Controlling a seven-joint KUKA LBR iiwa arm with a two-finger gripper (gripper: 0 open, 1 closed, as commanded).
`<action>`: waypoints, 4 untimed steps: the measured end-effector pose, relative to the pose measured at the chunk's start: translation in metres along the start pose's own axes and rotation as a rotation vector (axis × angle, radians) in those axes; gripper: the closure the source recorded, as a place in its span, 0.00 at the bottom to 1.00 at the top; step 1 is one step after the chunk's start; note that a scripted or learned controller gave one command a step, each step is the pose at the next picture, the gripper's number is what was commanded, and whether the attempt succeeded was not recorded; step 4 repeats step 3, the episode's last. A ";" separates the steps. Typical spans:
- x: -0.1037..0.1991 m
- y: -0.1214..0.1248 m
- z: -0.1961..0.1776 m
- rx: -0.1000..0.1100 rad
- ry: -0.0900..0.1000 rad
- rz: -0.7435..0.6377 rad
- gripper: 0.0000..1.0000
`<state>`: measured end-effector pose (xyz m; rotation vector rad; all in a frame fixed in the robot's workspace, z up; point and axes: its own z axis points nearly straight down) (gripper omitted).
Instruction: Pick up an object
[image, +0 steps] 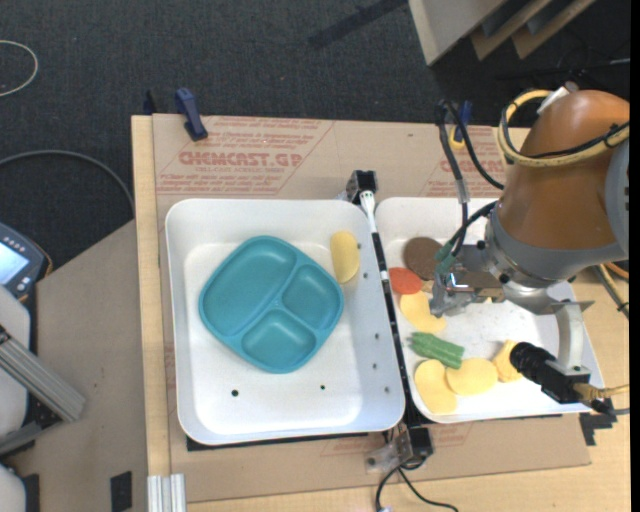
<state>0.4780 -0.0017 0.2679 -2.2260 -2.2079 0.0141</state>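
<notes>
Red print reading "CHEMCAST" on the brown board beneath both bins, with more of the same lettering at the far right, partly hidden. In the smooth, glossy white left bin, a teal plate, rounded and moulded into three sections, plus a pale yellow oblong piece by the right wall. Low over the right bin, the metal gripper; released or clenched, cannot tell. Just beside it, ready for picking: a red-orange piece, a flat brown disc, a yellow lump. Nearer the front, a ridged green pod and flat yellow rounds
</notes>
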 end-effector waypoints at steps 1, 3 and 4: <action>0.089 0.000 -0.027 -0.015 0.004 -0.017 1.00; 0.074 0.000 -0.147 -0.015 0.002 -0.009 1.00; 0.074 0.000 -0.147 -0.015 0.002 -0.009 1.00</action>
